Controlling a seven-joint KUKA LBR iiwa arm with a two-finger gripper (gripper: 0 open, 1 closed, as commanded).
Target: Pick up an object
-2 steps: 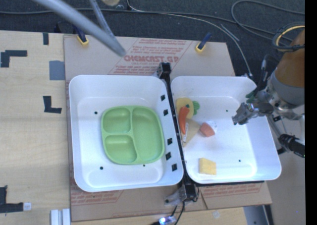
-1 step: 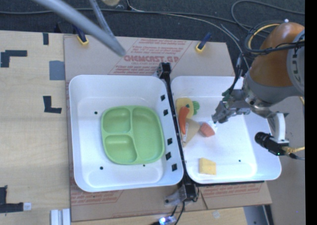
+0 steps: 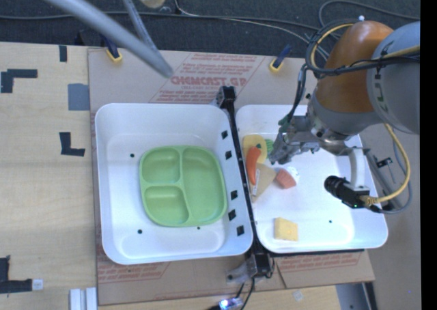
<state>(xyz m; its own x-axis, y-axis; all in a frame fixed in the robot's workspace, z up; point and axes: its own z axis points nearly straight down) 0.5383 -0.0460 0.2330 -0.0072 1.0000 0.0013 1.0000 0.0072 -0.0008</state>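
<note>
Camera view | claw point(image 3: 281, 151) is hovering low in the right bin point(image 3: 341, 237), finger spread impossible to judge | orange carrot-like piece point(image 3: 253, 163) is lying just left of it, reddish chunk point(image 3: 286, 179) just below | best bet: centre over one piece, descending straight, avoiding the divider point(image 3: 235, 165).

The arm point(image 3: 382, 76) enters from the right of the camera view, its grey casing and orange band point(image 3: 348, 63) bulking large above the wrist, with the wrist bent downward and toward the left. The claw point(image 3: 281, 153) sits at the end of that wrist, pointing down and leftward, low over the right-hand bin's left portion. Black and yellow cables point(image 3: 382, 196) loop from the wrist section out to the right and back along the arm.
</note>
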